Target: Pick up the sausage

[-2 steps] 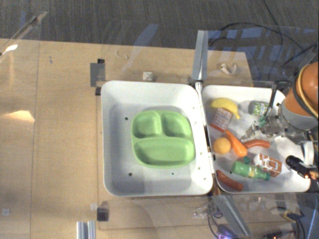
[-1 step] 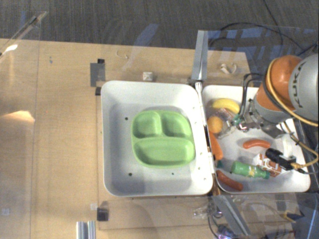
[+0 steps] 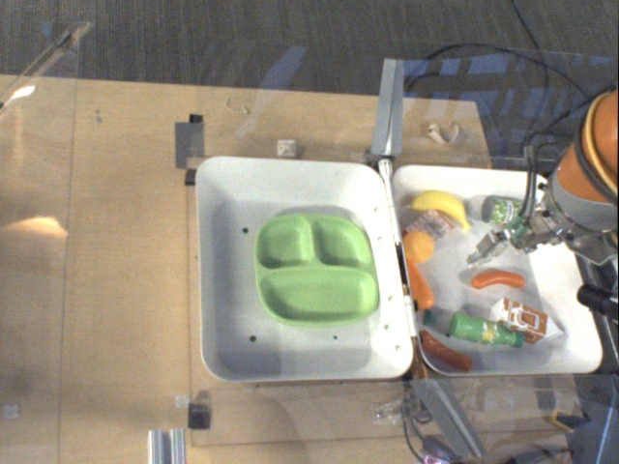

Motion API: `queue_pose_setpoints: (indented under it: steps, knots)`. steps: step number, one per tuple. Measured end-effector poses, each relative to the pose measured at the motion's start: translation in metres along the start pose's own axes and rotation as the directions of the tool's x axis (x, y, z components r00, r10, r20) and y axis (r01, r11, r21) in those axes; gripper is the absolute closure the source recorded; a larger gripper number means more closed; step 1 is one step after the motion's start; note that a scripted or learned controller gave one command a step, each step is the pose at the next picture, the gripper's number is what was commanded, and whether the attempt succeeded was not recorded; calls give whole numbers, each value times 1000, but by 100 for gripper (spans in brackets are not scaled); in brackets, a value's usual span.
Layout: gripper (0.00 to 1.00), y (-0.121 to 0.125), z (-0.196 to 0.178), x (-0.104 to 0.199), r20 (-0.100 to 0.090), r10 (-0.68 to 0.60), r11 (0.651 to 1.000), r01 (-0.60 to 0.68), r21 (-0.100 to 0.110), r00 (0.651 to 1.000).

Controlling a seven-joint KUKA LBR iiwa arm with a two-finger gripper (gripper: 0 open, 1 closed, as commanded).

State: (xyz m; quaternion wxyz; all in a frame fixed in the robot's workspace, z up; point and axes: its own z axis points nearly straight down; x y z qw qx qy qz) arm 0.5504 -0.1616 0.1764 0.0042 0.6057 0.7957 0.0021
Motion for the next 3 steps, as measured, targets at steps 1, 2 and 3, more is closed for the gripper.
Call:
queue_pose_setpoints:
  steps: [1, 2, 3]
  knots:
    - [0, -29, 81, -38, 1, 147, 989, -147, 0, 989]
    - [100, -26, 68, -40, 7, 145, 989, -145, -10, 989]
    - [100, 19, -11, -12, -1, 119, 993, -119, 2, 993]
